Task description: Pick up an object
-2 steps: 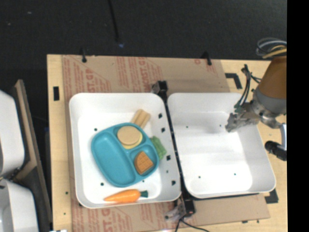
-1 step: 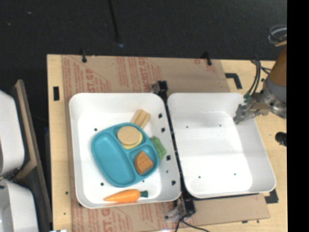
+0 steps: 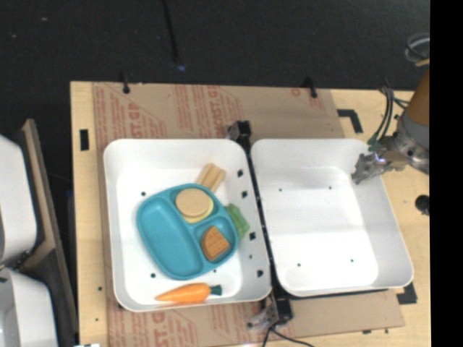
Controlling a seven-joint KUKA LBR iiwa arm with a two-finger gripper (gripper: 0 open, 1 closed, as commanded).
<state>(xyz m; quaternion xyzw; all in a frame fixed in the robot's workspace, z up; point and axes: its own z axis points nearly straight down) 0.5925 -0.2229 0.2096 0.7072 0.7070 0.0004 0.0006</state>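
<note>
The left bin [image 3: 123, 186] holds a blue divided tray [image 3: 170, 241]. On the tray sit a round tan biscuit [image 3: 194, 203] and a brown waffle-like piece [image 3: 215, 243]. A tan wooden block [image 3: 210, 176] pokes out behind the tray, and a green piece [image 3: 239, 220] lies at its right side. An orange carrot [image 3: 187, 293] lies along the bin's front wall. My gripper [image 3: 367, 165] hangs over the far right rim of the right bin [image 3: 325, 223], well away from all the objects.
The arm enters at the right edge above the right bin's far corner. Black clamps sit between the two bins at the back and front. The bench around the bins is bare cardboard and wood.
</note>
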